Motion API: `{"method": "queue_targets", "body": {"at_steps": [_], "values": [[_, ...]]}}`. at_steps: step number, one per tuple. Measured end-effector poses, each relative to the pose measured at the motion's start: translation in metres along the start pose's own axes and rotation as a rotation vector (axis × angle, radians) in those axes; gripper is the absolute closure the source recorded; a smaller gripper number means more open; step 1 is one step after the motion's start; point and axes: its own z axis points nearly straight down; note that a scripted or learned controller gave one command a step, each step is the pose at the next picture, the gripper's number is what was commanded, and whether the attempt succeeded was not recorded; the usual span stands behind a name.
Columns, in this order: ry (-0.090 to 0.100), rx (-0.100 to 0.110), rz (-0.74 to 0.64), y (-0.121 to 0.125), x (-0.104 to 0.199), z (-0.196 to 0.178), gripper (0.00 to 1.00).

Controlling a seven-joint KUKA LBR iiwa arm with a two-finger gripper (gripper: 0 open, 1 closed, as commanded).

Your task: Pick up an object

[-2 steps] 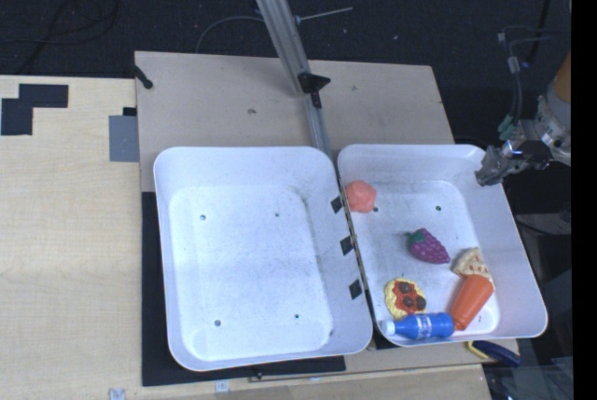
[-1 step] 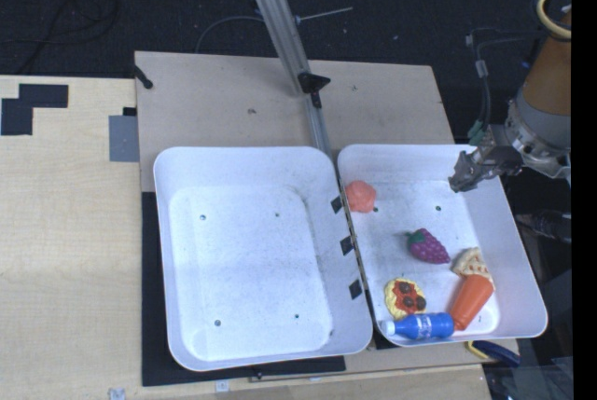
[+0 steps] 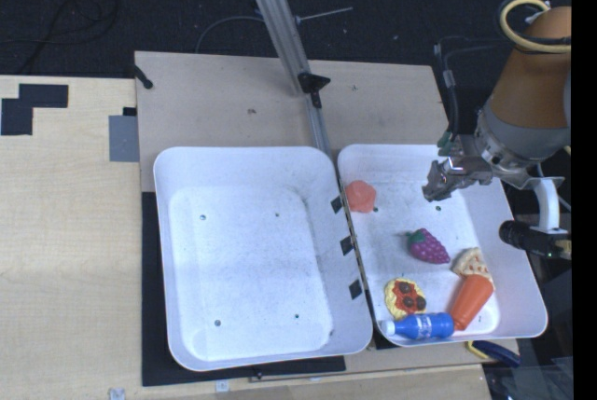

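Clearly nothing is lifted yet: the jaws [image 3: 438, 186] hang above the right bin [image 3: 522, 319], whether spread or closed I cannot tell, while the pink piece [image 3: 360, 196], purple grapes [image 3: 427, 246], orange carrot [image 3: 469, 297] and blue bottle [image 3: 422, 326] lie on its floor

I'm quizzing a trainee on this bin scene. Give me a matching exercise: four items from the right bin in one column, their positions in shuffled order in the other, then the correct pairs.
Items:
1. pink rounded toy
2. purple grape-bunch toy
3. blue plastic bottle
4. orange carrot-shaped toy

Positions in the right white bin:
A. lying along the near rim
B. near the bin's middle
C. by the divider between the bins, toward the far end
D. toward the near right corner, just below a waffle-patterned piece

Pairs: 1-C, 2-B, 3-A, 4-D
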Motion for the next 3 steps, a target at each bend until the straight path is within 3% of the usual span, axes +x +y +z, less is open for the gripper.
{"method": "queue_targets", "body": {"at_steps": [3], "values": [[0.000,0.001,-0.001,-0.054,0.135,0.021,1.00]]}}
